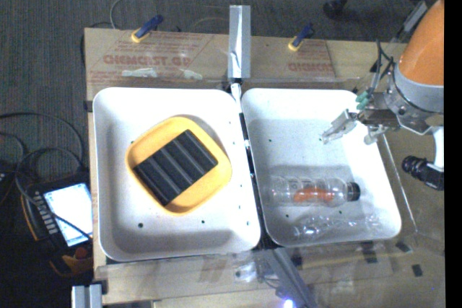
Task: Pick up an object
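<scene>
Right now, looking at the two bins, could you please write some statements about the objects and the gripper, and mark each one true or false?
1. The yellow and black object lies in the left bin. True.
2. The clear plastic bottle lies in the left bin. False: it lies in the right bin.
3. The gripper holds the bottle. False: it is above the right bin's upper part, apart from the bottle.
4. The bottle lies on its side. True.
5. Two blue and yellow clamps sit at the bench's far edge. True.
</scene>
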Motion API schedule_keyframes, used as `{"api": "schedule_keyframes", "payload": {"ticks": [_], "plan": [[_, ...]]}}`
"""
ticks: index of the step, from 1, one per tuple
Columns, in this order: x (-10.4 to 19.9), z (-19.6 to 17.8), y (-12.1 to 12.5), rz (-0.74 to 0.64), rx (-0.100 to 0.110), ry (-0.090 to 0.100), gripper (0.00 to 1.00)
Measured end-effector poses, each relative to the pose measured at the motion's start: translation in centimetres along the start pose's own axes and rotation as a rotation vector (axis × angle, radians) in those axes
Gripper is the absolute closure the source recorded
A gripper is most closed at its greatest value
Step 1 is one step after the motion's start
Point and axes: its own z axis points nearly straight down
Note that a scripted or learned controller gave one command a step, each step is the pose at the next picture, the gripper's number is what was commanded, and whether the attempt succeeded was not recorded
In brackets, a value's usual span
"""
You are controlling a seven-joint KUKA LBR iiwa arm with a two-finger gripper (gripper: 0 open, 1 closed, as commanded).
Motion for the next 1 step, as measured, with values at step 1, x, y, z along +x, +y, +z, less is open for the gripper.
{"api": "schedule_keyframes", "payload": {"ticks": [1], "plan": [[3.38, 16.15, -2.38, -0.118, 0.002, 0.003, 0.0]]}}
